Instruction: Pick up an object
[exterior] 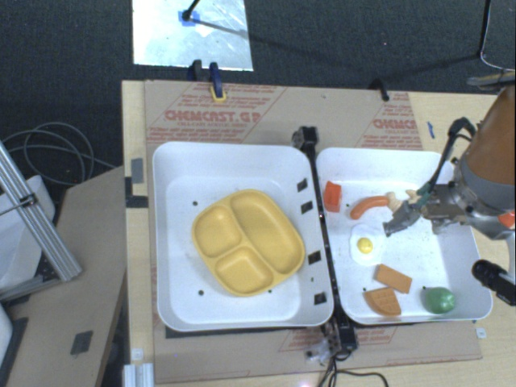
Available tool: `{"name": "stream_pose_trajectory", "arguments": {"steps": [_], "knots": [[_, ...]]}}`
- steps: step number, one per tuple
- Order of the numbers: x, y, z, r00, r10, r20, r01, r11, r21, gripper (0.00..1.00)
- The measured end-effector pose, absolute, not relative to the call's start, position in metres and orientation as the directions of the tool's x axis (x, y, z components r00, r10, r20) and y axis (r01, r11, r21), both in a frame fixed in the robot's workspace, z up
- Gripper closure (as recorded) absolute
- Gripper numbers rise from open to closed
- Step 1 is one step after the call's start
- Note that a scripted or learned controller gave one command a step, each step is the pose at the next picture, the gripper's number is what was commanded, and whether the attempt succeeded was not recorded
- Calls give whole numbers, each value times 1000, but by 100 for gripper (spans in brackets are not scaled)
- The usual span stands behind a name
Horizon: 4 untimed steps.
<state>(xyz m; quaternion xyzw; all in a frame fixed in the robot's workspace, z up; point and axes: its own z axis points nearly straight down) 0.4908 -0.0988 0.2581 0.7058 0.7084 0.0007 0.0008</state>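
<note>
In the right bin (463, 240) lie a red-orange sausage (368, 207), a small red block (332, 194), a fried egg (364, 247), two toast-coloured pieces (393, 278) (384, 301) and a green round object (439, 299). My gripper (397, 218) reaches in from the right and hovers just right of the sausage's end, above and to the right of the egg. It is open, with nothing between its fingers. A small beige piece (393, 196) sits by the sausage's right end, close to the upper finger.
The left bin (173, 216) holds a yellow divided plate (246, 240). A ridge with black clips (314, 224) separates the two bins. The arm's body (488, 168) covers the right bin's far right side. A black knob (493, 279) sticks in at the lower right.
</note>
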Motion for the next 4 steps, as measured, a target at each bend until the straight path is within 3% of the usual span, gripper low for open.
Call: {"name": "stream_pose_trajectory", "arguments": {"steps": [1,2,3,4], "knots": [[485,-138,171,3,1000,0,1000,-3,-6,0],[486,-131,96,-1,1000,2,1000,1,-4,0],[487,-125,123,-5,1000,-1,1000,5,2,0],[486,-131,83,-1,1000,1,1000,1,-1,0]]}}
